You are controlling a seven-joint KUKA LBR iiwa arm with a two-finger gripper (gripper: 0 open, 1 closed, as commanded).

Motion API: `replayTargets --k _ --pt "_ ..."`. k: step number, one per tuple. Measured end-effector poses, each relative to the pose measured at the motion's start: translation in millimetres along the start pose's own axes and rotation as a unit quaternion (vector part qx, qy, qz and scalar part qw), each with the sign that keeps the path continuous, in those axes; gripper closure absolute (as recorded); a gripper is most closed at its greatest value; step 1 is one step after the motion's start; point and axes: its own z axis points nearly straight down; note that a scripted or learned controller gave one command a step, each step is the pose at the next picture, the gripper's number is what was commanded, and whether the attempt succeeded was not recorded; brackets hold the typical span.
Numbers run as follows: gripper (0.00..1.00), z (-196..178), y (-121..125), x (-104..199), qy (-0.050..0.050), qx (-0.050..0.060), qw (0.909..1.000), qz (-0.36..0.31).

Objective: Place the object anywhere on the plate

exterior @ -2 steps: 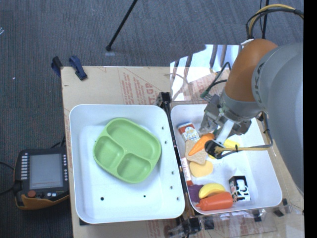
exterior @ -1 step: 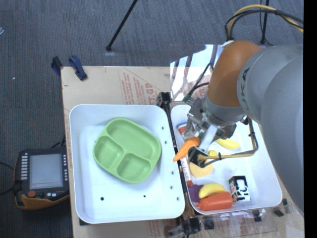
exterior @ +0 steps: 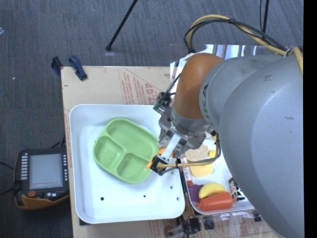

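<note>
The end effector (exterior: 159, 163) is hovering at the right edge of the green plate (exterior: 126, 149), and a small orange object (exterior: 150, 165) is showing between its dark fingertips, so it is gripping that piece narrowly and not standing wide open; what kind of thing the piece is, I cannot tell, because it is too small. It is being held low and just over the rim of the plate, probably because the task is asking only for a place anywhere on the plate, so the nearest compartment is enough. The plate is lying in the left white bin (exterior: 89, 202), slightly turned, with its three compartments facing up, so a dropped piece is likely staying inside one of them. The arm (exterior: 257, 133) is reaching in from the right and is covering much of the right bin (exterior: 198, 209), where a yellow banana-like toy (exterior: 212, 188), a red toy (exterior: 216, 201) and a pale round thing (exterior: 196, 153) are resting, apart from the plate. The worktop (exterior: 124, 83) is carrying both bins, and a grey pendant (exterior: 43, 175) is lying on the floor beside it
</note>
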Motion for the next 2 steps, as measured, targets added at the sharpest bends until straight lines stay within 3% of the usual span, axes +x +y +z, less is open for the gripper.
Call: replayTargets --k 1,2 --pt "1.0 -49.4 -52.8 52.1 0.004 -0.002 1.0 -0.006" --pt "0.0 -47.4 -52.8 51.3 0.002 -0.002 1.0 -0.007"
